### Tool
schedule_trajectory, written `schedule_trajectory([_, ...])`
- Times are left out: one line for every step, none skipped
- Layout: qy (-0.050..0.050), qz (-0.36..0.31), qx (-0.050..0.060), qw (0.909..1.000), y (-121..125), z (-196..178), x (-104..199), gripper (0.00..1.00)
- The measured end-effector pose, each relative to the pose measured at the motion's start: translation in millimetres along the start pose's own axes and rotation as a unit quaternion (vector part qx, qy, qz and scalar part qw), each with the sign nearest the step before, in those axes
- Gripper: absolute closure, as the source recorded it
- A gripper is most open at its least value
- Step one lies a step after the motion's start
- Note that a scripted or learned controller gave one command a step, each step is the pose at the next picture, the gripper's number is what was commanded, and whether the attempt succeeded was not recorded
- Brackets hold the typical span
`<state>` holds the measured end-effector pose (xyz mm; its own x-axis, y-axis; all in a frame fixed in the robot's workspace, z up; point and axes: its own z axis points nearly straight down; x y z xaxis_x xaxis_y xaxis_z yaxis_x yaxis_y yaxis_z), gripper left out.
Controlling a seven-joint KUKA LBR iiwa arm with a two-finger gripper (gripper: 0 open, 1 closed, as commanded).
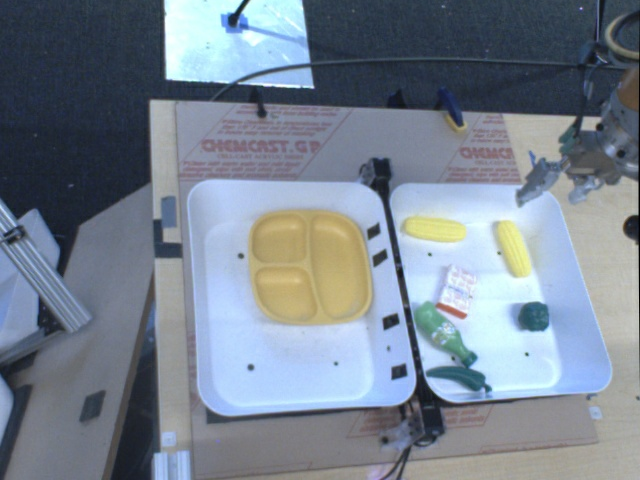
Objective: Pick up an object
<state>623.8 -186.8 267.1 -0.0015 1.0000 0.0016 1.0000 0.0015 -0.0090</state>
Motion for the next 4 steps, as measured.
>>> schedule_trajectory([-0.001, -0.001, -0.006, 1.0000, 2.0, -7.0, 0.7, 0.00])
schedule_trajectory([-0.001, 0.000, -0.003, 1.0000, -0.9, 55.2, 0.3, 0.00])
schedule_trajectory([-0.001, 0.000, -0.003, 1.0000, -2.8, 117.5, -0.8, 0.00])
schedule_trajectory([-0.001, 0.000, -0.004, 1.0000, -4.9, 178.1, -5.9, 0.00])
